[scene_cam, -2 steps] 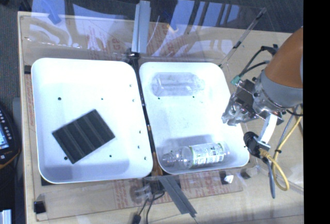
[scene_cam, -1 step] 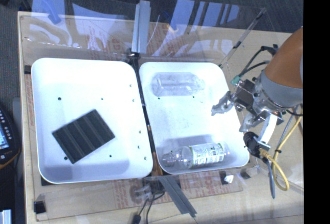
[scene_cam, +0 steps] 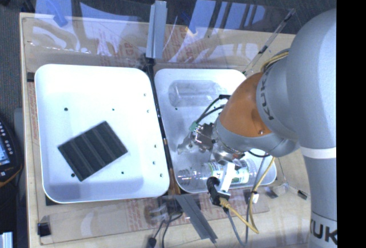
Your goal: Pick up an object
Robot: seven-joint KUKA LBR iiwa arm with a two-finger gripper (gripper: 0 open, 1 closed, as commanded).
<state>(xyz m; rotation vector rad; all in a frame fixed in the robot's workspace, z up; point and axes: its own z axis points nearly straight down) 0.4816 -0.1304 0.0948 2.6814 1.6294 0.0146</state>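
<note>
A dark ribbed rectangular pad lies flat in the left bin, tilted, towards its front. In the right bin a clear plastic bottle lies on its side at the back. A second clear bottle with a green label lies along the front wall. My gripper hangs low over the middle of the right bin, between the two bottles. The grey arm and its orange band hide the bin's right half. I see nothing clearly held.
A clear plastic screen stands behind both bins. Loose cables trail over the front right of the bench. The bins' shared wall runs just left of the gripper. A dark device sits at the left edge.
</note>
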